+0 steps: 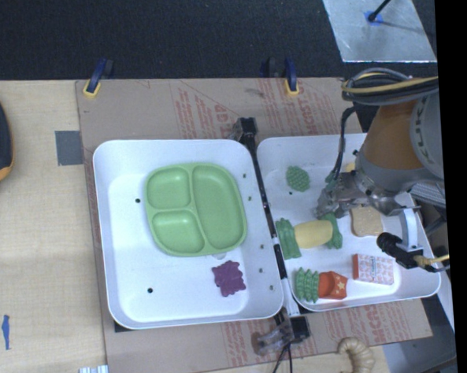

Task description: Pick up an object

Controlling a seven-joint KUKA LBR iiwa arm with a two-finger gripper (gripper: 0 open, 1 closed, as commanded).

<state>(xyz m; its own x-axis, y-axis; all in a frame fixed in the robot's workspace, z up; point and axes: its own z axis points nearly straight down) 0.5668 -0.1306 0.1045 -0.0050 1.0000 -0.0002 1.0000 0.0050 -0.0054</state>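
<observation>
My gripper (pixel 331 201) hangs low over the right bin (pixel 275 159), under the grey arm with the orange band (pixel 392 136). It sits just above the right end of a yellow corn cob with green ends (pixel 310 234). A small round green piece (pixel 298 179) lies to its upper left. A beige slice (pixel 367 222) lies to its right, partly under the arm. At the bin's front are a red piece with a green leafy top (pixel 322 284) and a red and white packet (pixel 373 268).
The left bin (pixel 114 228) holds a green divided plate (pixel 195 208) and a purple lump (pixel 229 277). Blue and yellow clamps (pixel 291 80) hold the cardboard at the back. A coiled beige thing (pixel 356 357) lies in front of the right bin.
</observation>
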